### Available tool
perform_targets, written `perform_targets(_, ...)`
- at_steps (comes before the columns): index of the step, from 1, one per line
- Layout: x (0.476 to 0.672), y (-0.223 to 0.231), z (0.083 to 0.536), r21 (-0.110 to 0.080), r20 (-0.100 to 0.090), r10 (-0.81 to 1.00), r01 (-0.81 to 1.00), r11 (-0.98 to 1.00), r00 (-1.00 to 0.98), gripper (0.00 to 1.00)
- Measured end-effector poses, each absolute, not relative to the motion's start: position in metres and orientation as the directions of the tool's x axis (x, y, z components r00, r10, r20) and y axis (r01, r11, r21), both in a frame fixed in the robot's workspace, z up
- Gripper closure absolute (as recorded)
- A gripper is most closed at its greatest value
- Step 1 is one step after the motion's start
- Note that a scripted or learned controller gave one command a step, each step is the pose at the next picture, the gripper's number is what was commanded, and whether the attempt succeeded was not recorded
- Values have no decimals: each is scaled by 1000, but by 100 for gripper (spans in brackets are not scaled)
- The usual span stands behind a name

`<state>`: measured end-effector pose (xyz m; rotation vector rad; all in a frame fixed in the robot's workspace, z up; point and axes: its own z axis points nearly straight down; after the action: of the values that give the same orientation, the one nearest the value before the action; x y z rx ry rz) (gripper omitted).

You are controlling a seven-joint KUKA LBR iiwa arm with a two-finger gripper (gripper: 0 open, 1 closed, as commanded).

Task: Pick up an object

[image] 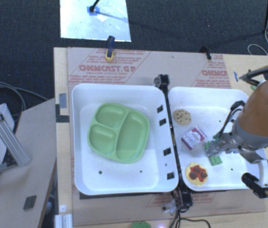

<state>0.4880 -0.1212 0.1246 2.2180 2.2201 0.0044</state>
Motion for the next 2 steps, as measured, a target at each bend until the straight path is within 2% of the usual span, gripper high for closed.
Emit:
perform_targets(1, 579, -109, 204, 16, -3, 1000, 1000, 9, -9, 100)
perform_targets(2, 574, -110, 198, 2, 0, 1000, 1000, 3, -3, 0)
